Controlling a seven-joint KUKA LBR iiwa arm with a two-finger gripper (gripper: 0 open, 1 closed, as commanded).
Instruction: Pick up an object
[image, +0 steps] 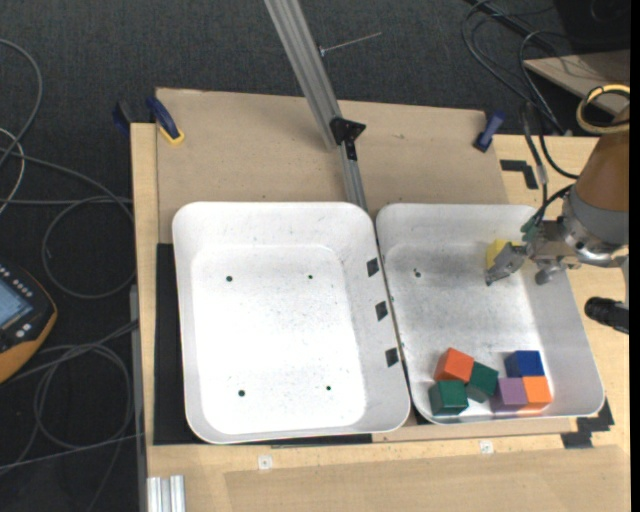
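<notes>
two white bins side by side on the bench. the left bin (270, 330) lies bare of blocks; the right bin (470, 320) carries them all. the arm (605, 190) reaches in from the right and hangs over the right bin's upper right part. its gripper (525, 262) sits beside a yellow block (497, 250), which lies at the tip of the near finger. the fingers look spread apart, one dark tip pointing down-left toward the bin floor, the other further right; nothing shows between them, so the gripper holds nothing as far as one can see. whether the near finger touches the yellow block cannot be told.

the remaining blocks crowd the bin's near right corner, probably where the sloped wall gathers them: an orange block (457, 363), a green block (449, 397), a darker green one (484, 379), a purple block (512, 391), a blue block (524, 362) and a second orange block (538, 390), most touching. the yellow block stands well apart from this cluster, which likely makes it the easier target, with free room on either side for the fingers.
</notes>
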